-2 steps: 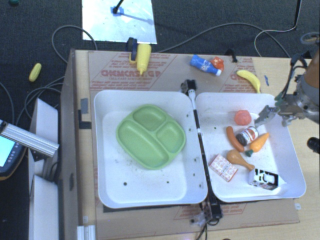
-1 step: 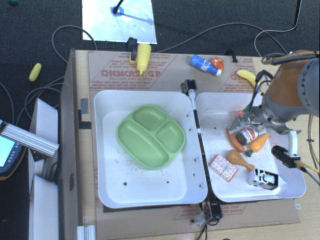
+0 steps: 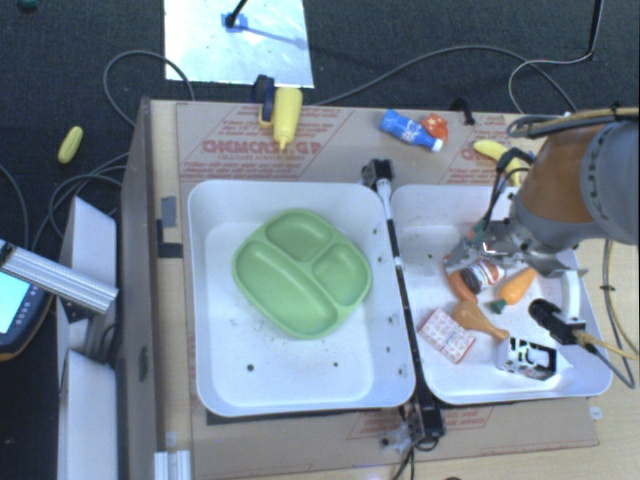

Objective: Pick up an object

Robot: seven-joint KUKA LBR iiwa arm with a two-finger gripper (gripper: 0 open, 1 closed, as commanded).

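Note:
My gripper (image 3: 474,258) hangs low over the middle of the right bin (image 3: 430,218), reaching in from the right. Right under it is a small red and white can-like thing (image 3: 488,272); whether it is held is hidden. An orange carrot-like piece (image 3: 461,286) lies just left of that and another orange piece (image 3: 517,285) just right. An orange drumstick-shaped toy (image 3: 479,318) and a red-checkered packet (image 3: 447,335) lie nearer the front. A black and white item (image 3: 527,356) rests at the front right corner.
The left bin (image 3: 215,368) holds a green divided plate (image 3: 302,271). On the cardboard behind the bins lie a yellow bottle (image 3: 285,114), a blue tube (image 3: 410,128) and a yellow banana (image 3: 488,150). Cables run around the bench.

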